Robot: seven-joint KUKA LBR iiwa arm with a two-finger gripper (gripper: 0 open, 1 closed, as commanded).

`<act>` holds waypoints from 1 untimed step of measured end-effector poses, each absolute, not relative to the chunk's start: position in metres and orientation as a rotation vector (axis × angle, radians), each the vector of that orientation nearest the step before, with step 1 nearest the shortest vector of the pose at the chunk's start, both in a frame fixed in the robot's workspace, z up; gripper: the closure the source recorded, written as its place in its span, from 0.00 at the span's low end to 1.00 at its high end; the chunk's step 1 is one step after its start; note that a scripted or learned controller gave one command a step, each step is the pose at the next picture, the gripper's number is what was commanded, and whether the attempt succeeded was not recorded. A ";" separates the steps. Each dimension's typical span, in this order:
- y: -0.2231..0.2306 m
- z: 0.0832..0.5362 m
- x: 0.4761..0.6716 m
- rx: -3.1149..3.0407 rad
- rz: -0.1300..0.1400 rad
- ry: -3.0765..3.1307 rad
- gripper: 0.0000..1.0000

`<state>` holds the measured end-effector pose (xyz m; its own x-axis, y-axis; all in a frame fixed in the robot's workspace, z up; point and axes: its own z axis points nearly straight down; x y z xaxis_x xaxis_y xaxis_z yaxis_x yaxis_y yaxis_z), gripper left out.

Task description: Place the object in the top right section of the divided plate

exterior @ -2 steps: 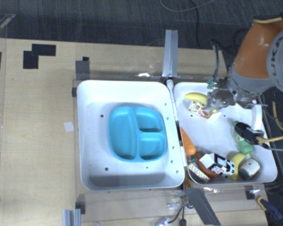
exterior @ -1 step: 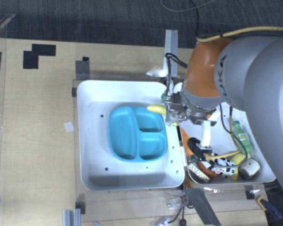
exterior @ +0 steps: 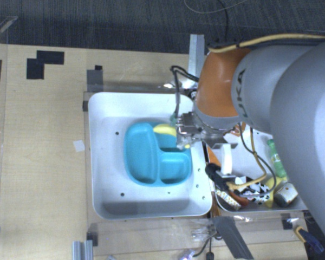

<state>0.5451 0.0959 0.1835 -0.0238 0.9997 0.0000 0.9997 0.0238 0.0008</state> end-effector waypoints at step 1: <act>0.151 0.112 0.568 2.663 0.044 1.637 1.00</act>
